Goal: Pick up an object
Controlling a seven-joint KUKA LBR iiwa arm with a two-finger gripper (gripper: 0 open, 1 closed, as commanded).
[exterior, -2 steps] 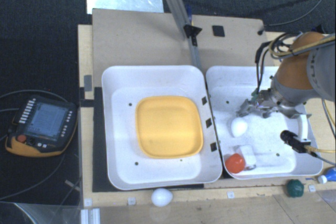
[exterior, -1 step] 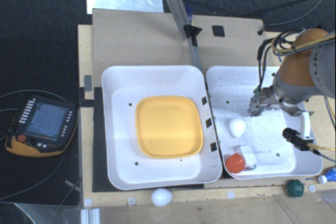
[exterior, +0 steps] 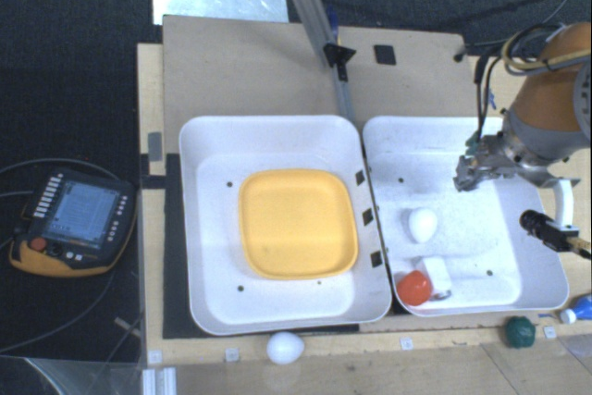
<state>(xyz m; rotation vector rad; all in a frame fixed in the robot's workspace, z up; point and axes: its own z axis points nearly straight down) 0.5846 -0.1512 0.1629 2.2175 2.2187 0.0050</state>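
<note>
Your nearest target, the white egg-shaped object [exterior: 423,224] lying mid-floor in the right bin [exterior: 532,296], looks light, smooth and slippery, so pinch it across its narrow middle, though whether the gripper [exterior: 469,173] above is parted I cannot tell.

1. White egg-shaped object [exterior: 422,224] lies in the right bin, below and left of the gripper [exterior: 467,178], apart from it
2. Red-orange ball [exterior: 413,288], farther below, touches a small white block [exterior: 437,275]
</note>
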